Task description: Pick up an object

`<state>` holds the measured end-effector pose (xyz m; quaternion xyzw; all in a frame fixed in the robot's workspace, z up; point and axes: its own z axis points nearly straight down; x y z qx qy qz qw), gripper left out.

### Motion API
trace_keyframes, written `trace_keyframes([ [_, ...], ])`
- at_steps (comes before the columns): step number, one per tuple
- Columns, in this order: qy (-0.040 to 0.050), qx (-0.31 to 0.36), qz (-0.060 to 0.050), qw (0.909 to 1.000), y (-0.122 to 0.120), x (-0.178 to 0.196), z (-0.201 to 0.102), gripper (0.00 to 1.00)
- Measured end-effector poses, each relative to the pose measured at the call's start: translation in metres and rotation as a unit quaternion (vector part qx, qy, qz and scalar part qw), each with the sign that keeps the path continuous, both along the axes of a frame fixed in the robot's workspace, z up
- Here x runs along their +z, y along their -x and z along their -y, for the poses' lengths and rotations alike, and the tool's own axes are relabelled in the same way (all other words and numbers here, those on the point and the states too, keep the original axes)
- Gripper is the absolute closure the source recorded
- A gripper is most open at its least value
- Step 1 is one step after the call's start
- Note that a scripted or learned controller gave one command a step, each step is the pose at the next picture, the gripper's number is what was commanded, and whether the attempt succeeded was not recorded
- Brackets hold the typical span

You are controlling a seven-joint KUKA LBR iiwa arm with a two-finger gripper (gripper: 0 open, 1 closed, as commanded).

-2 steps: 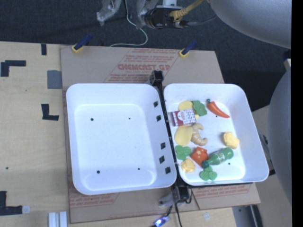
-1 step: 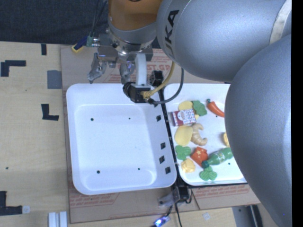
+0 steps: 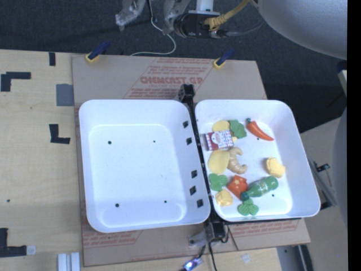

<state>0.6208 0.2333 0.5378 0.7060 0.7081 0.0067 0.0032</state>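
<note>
The right bin (image 3: 293, 126) holds several toy foods. Among them are a red chili (image 3: 259, 130), a green bottle (image 3: 263, 186), a red packet (image 3: 219, 141), a yellow lemon-like piece (image 3: 219, 161) and a yellow piece (image 3: 275, 167). My gripper (image 3: 149, 11) hangs high at the top of the view, beyond the far edge of the bins and well away from the toys. Its pale fingers (image 3: 128, 13) stand apart with nothing between them.
The left white bin (image 3: 90, 151) sits beside the right one, joined by a black hinge strip (image 3: 194, 162). Both rest on a cardboard sheet (image 3: 163, 78) held by yellow-blue clamps (image 3: 97, 52). The arm's grey body (image 3: 304, 10) fills the top right.
</note>
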Motion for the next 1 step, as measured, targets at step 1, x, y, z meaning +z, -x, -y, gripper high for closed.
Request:
trace_keyframes([
  [1, 0.0058, -0.001, -0.015, 0.9999, -0.006, -0.1512, 0.0003, 1.0],
])
